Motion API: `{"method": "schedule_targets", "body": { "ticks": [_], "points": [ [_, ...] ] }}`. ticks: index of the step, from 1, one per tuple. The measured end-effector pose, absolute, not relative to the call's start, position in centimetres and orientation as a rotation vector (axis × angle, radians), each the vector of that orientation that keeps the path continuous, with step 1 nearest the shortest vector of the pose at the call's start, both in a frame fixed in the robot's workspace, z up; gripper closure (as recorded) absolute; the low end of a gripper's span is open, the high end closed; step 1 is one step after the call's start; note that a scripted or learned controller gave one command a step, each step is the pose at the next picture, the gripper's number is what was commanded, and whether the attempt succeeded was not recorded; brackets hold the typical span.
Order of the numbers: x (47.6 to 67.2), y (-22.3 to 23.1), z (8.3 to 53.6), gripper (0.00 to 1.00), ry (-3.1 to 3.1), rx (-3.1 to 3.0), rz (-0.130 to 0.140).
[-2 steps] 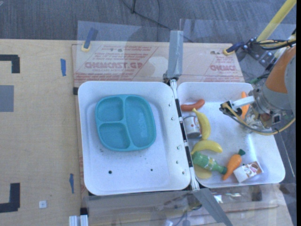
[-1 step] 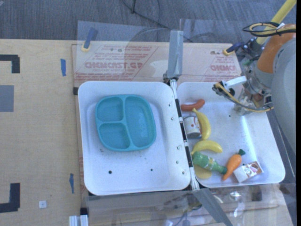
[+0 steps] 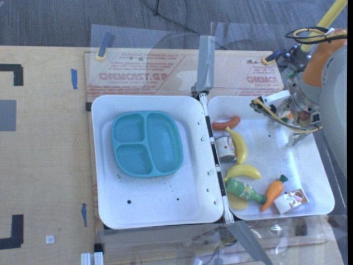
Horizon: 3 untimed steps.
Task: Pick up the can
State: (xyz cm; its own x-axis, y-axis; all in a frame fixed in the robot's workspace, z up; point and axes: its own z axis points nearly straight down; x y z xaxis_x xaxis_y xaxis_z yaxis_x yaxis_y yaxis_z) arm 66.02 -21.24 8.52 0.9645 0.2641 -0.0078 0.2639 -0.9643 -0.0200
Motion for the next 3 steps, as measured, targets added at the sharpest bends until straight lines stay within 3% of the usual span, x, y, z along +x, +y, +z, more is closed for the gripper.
{"method": "schedule_targets", "body": {
  "ticks": [1,2,3],
  "points": [
    [66.23,-21.1,9.26,1.0,-0.431,-3.097,0.012],
    [66.11,-20.95,9.11,0.0,-0.43,-3.093,0.021],
    [66.24,-20.78,9.79,1.0,-0.442,-3.091,0.022]
  ]
}}
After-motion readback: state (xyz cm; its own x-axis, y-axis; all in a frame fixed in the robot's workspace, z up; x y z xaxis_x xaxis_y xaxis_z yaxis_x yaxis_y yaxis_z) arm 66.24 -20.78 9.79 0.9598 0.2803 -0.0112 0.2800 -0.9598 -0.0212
